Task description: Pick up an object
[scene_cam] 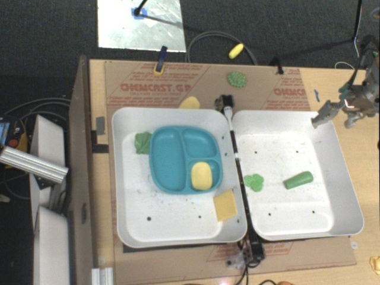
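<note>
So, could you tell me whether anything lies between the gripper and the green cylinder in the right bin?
Nothing visible does. The gripper hovers over the right bin's upper right corner, and bare bin floor separates it from the green cylinder. The green leafy piece lies beyond, to the cylinder's left.

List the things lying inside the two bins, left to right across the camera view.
Green leafy piece → blue divided plate → yellow lump on that plate → flat yellow slice → green floret → green cylinder.

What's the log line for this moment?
gripper: over right bin's far right corner, nothing between fingers | right bin: green cylinder, green floret | left bin: blue plate | pick: not yet
</note>
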Controlling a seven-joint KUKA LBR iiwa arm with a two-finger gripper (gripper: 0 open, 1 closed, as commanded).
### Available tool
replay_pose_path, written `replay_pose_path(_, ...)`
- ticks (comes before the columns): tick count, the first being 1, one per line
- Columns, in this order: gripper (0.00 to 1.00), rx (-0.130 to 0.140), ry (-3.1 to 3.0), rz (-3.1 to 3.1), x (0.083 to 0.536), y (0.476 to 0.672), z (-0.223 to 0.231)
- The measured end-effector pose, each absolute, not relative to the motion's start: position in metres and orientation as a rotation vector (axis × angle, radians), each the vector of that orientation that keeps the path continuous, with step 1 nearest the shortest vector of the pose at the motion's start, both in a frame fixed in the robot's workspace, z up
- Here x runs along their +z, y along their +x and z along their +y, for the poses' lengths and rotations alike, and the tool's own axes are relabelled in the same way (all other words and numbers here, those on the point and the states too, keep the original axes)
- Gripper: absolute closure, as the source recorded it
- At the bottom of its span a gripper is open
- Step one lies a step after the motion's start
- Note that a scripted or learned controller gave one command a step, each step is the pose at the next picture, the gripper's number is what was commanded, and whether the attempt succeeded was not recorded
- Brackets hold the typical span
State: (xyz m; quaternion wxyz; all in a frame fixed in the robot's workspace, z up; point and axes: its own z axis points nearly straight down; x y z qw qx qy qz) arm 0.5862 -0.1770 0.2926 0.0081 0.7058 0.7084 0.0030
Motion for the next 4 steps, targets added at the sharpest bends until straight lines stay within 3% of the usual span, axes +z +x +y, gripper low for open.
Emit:
replay_pose_path(1,0.0,-0.013,2.235,2.23,0.132,0.52,-0.175)
replay_pose_path(2,0.0,0.01,2.204,2.235,0.179,0.546,-0.082)
replay_pose_path(3,0.0,0.011,2.207,2.218,0.278,0.575,-0.117)
replay_pose_path(4,0.0,-0.01,2.229,2.227,0.122,0.544,-0.124)
